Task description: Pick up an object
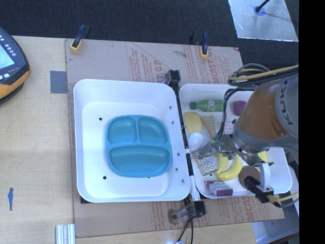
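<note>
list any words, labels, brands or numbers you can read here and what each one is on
"KU", the start of a vertical brand name cut off at the view's edge: on the grey arm.
Red print in repeated slanted lines: on the cardboard sheet under the bins, too blurred to read.
Screen of the orange-and-grey handheld unit: too small to read.
Label on the green bottle: unreadable.

Two bins side by side on the bench. Left bin (86, 136): divided plate (138, 146) lying in its middle. Right bin (195, 93): bottle (206, 105) along the far wall, banana (229, 170) nearer the front, small box (219, 188) at the front edge.
</note>
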Robot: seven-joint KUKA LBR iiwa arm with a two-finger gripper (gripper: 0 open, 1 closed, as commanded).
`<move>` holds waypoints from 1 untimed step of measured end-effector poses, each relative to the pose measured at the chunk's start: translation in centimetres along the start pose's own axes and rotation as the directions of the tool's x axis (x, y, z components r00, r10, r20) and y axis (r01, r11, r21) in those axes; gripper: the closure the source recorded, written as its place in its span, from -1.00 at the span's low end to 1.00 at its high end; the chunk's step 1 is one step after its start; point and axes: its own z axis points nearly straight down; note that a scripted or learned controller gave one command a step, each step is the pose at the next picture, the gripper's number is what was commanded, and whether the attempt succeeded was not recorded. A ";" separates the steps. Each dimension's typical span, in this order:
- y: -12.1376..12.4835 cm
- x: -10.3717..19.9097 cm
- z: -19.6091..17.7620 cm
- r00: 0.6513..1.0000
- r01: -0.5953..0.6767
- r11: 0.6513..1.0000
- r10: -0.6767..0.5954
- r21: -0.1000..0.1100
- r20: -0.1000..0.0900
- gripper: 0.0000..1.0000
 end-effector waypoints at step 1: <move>7.6 0.4 -0.7 1.000 0.006 1.000 -0.005 -0.009 0.004 -1.00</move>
